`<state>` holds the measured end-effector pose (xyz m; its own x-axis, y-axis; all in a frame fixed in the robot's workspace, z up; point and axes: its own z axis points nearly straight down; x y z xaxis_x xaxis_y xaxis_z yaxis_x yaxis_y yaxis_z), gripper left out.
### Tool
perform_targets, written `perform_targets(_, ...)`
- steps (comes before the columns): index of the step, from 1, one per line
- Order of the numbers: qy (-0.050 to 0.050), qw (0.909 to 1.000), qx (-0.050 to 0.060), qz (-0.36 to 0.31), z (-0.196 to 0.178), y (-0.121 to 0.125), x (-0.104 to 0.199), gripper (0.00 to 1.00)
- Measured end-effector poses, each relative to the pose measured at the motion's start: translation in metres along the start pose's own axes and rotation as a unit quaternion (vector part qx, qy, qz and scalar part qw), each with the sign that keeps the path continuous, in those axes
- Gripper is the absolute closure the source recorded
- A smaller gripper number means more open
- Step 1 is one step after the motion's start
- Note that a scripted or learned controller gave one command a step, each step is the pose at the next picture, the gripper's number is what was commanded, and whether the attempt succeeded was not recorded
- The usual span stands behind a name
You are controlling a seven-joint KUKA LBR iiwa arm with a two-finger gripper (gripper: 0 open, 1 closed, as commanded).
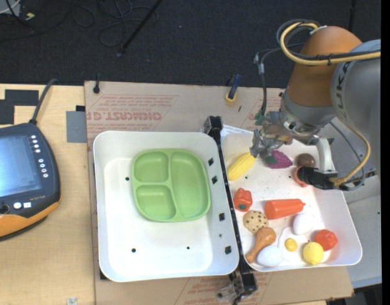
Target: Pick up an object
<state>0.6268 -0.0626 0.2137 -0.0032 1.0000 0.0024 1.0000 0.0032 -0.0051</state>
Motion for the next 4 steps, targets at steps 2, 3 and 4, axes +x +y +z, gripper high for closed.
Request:
perform_targets(2, 0.000, 1.0000, -0.001, 0.000, 0.004, 0.000, 0.102, 1.00)
perform_targets(3, 0.000, 1.0000, -0.001, -0.001, -0.007, -0.012, 0.150, 1.00)
perform_targets(4, -0.001, 1.0000, -0.001, 0.000, -0.016, -0.005, 0.177, 1.00)
